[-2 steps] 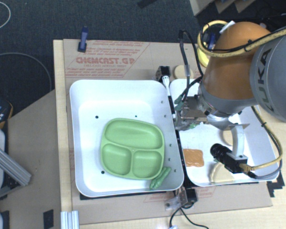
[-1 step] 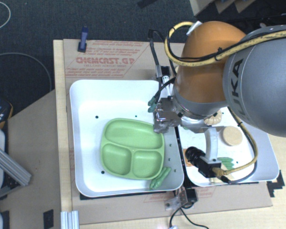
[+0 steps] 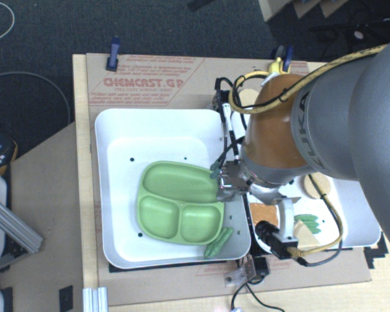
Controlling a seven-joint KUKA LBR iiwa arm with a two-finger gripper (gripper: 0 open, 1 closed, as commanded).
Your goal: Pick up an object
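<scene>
I have the arm (image 3: 292, 129) reaching in from the right, hanging over the divide between the two bins. The hand (image 3: 226, 179) sits low at the right wall of the left bin (image 3: 110, 174), and from up here the wrist hides most of it; I cannot tell whether it is spread or pressed together, and I see nothing between its tips.

The nearest candidate is the green tray (image 3: 180, 201), a divided plate lying flat on the left bin's floor. It lies just to the left of the hand, its upper right rim right at the hand, touching or nearly so. Its long axis runs roughly top to bottom in the camera view, leaning a little.

A small green pod (image 3: 218, 242) lies tilted by the tray's lower right corner, below the hand and close to the bin wall. The right bin (image 3: 364, 229) holds a few small pieces, mostly under the arm.

My call: the tray's rim is the closest grip, and the move turns on a short shift left and down.
</scene>
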